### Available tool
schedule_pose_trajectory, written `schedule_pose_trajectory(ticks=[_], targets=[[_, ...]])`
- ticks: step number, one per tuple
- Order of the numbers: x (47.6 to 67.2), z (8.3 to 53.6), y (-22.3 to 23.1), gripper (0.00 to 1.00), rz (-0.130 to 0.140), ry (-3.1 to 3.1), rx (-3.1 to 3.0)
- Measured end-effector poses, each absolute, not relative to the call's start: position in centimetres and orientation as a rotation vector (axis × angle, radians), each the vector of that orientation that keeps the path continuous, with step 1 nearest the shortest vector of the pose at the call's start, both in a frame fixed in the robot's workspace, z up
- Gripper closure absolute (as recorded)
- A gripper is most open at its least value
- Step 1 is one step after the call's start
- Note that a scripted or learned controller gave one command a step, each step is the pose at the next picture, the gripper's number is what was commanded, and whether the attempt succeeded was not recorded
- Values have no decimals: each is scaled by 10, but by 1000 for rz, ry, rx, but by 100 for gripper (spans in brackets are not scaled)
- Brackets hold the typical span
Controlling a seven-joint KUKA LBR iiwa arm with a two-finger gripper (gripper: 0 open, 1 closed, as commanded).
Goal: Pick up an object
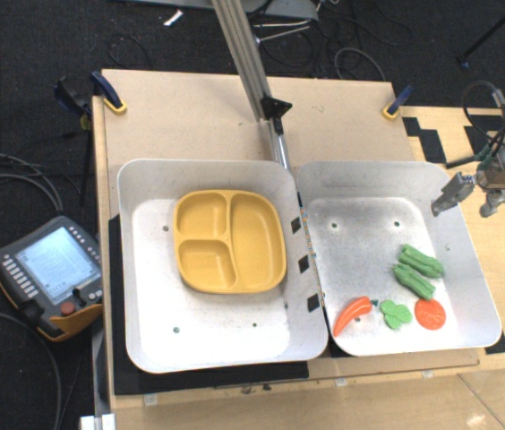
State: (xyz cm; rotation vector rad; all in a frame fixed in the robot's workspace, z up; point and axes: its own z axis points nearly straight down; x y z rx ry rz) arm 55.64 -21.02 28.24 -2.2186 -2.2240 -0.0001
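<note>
One gripper (pixel 472 195) hangs open-fingered over right bin (pixel 467 240).

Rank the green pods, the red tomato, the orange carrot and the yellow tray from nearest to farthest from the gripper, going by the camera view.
Gripper sits at the right bin's far right edge.
1. Green pods, right bin, just below the gripper.
2. Red tomato, right bin, near front edge.
3. Orange carrot, right bin, front left.
4. Yellow tray, left bin.
</note>
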Motion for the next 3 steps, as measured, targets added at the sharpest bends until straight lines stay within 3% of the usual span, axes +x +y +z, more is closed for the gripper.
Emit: schedule_pose_trajectory(ticks=[1, 3], targets=[[556, 282, -210, 0, 0, -2224, -2219], [560, 174, -204, 0, 5, -2218, -2217]])
